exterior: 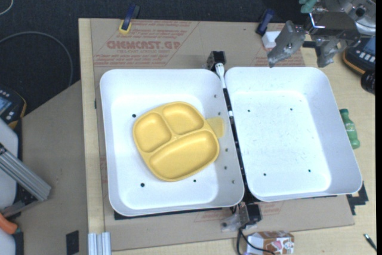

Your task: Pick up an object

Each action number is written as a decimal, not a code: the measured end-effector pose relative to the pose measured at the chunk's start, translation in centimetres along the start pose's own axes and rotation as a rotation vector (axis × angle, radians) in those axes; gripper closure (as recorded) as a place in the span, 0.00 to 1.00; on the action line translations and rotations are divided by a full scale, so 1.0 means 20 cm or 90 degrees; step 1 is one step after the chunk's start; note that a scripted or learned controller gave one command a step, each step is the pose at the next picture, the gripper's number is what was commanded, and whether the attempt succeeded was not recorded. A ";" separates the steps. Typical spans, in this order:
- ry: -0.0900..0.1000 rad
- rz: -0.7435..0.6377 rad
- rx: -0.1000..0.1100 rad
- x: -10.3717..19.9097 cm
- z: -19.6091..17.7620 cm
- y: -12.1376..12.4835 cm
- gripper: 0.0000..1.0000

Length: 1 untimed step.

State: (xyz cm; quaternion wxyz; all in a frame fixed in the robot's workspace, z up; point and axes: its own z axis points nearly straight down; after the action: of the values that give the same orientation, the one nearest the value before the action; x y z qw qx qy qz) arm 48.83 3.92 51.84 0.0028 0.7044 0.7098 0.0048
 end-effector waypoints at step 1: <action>0.000 -0.006 0.006 0.72 0.05 -0.05 0.00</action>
State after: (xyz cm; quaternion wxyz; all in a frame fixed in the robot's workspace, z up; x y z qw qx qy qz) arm 47.76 18.22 50.88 -0.0007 0.7009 0.7132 0.0018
